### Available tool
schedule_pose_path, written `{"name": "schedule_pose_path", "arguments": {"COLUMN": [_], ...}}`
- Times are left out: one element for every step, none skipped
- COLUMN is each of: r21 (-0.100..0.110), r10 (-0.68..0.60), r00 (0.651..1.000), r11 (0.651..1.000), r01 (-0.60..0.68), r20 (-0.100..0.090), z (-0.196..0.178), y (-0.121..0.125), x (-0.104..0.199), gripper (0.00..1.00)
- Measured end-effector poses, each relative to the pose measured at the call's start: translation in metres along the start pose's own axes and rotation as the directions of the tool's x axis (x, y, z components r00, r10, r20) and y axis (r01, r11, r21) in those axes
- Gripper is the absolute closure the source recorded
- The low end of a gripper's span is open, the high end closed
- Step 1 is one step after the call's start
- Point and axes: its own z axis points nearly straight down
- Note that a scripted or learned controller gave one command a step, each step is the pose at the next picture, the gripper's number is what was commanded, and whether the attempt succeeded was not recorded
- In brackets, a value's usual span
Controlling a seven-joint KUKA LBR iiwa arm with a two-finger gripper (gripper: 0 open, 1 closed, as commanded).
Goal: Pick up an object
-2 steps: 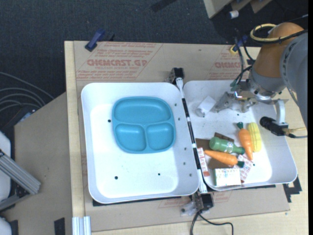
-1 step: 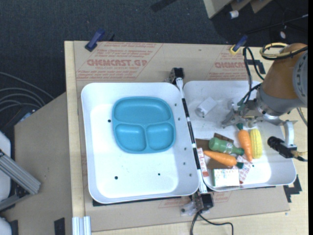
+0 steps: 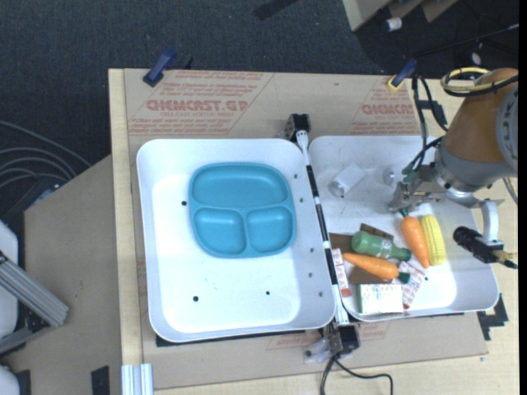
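Observation:
My gripper (image 3: 405,196) hangs low over the back part of the right bin (image 3: 473,290), just above the upper end of an orange carrot (image 3: 416,239). Beside that carrot lies a yellow corn cob (image 3: 433,238). A green bottle (image 3: 375,243) and a second carrot (image 3: 372,265) lie left of them, in the bin's middle. A small white block (image 3: 348,178) rests to the left of the gripper. A printed carton (image 3: 380,297) sits at the bin's front edge. Nothing visibly hangs from the gripper.
The left bin (image 3: 165,245) holds a blue divided plate (image 3: 242,207). The grey arm with its orange band (image 3: 478,126) comes in over the right bin's far right corner. A black clamp (image 3: 298,125) sits between the bins at the back.

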Motion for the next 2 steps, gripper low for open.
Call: {"name": "schedule_pose_path", "arguments": {"r21": [0.000, -0.002], "r10": [0.000, 0.000], "r00": [1.000, 1.000], "r11": [1.000, 1.000], "r01": [0.000, 0.000], "r20": [0.000, 0.000], "z": [0.000, -0.010], "y": [0.000, 0.000], "x": [0.000, 0.000], "gripper": [0.00, 1.00]}}
